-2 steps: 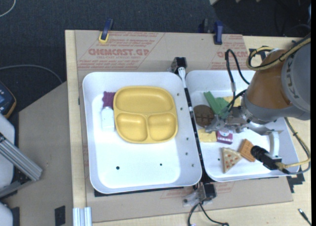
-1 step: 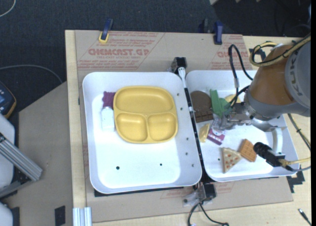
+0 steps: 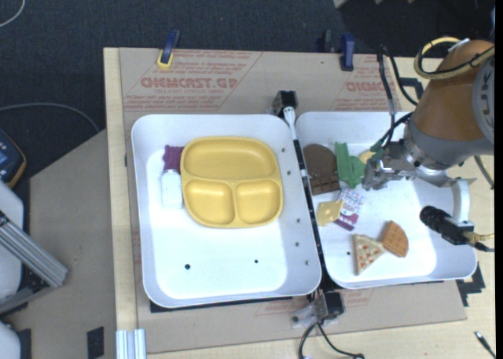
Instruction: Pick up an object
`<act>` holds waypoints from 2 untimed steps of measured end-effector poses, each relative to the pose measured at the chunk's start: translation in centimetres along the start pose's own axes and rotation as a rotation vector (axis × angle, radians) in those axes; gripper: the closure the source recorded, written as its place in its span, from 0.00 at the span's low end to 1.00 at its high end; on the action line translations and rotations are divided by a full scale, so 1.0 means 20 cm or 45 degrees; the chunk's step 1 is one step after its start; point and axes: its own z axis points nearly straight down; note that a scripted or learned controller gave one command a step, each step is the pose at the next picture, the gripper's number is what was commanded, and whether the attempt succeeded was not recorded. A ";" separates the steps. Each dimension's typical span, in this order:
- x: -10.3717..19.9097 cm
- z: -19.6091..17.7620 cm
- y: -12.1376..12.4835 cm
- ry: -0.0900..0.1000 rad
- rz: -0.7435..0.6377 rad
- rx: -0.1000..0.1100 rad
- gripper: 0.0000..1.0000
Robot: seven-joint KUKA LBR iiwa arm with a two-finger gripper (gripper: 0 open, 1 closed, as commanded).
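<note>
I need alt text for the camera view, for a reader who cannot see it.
A grey and orange robot arm reaches from the right, its gripper low over the right bin, near toy food such as a pizza slice. The left bin holds a yellow divided plate.

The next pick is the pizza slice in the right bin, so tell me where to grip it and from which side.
Likely from straight above: the pizza slice lies flat. Close across its narrower lower part, fingers left and right. A waffle piece crowds its upper right corner; the left side is bare bin floor.
</note>
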 end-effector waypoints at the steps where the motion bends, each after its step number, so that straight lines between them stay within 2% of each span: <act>1: -0.06 -0.28 0.01 -0.001 0.001 -0.004 1.00; 2: -0.06 -0.33 0.02 0.001 0.000 0.001 1.00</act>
